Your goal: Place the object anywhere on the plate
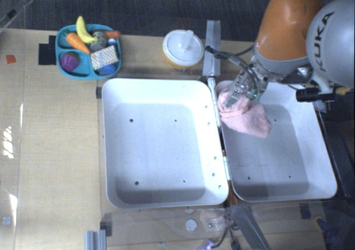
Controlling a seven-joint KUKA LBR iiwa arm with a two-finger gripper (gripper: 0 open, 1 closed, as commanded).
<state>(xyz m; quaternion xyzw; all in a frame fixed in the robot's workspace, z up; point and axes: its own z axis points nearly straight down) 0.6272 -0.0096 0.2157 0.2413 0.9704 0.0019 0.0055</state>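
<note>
Reaching in from the right, grey arm (pixel 319 32) with its orange band, gripper (pixel 239 93) hanging low over the far left corner of the right bin (pixel 288 182). Touching the pink cloth (pixel 247 116) at its upper edge, fingers seemingly pinching a fold of it (too small and blurred to tell for sure whether closed on the fabric). Cloth lying crumpled in that corner, just beside the wall shared with the left bin (pixel 161 143). Sitting beyond the bins on the bench: a blue tray (pixel 62 69) holding a banana (pixel 83 30), a carrot (pixel 76 42), a purple piece (pixel 69 61) and a speckled block (pixel 105 56) in its compartments; near it, a white lidded cup (pixel 183 47).
</note>
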